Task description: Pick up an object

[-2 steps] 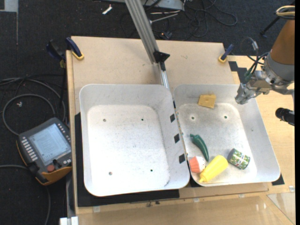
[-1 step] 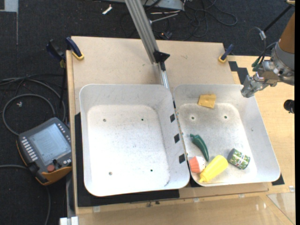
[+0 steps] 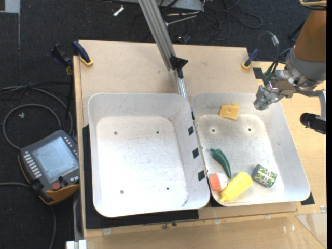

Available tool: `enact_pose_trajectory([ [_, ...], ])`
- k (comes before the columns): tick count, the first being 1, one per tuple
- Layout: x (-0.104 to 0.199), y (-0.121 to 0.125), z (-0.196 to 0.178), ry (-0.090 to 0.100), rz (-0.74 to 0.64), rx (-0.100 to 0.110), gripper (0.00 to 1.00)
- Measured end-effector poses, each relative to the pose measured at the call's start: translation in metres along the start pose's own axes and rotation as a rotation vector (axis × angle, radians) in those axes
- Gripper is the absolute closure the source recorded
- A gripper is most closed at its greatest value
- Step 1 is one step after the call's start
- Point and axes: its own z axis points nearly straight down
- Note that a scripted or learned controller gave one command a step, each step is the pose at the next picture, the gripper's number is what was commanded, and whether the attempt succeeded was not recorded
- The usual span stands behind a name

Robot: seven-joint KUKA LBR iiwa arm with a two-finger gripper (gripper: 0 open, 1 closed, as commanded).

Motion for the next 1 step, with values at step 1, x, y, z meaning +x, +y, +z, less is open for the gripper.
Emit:
enact_pose_trajectory([
  [1,0.0471,-0.0128,0.0135,0.001,0.000,0.002,1.00],
])
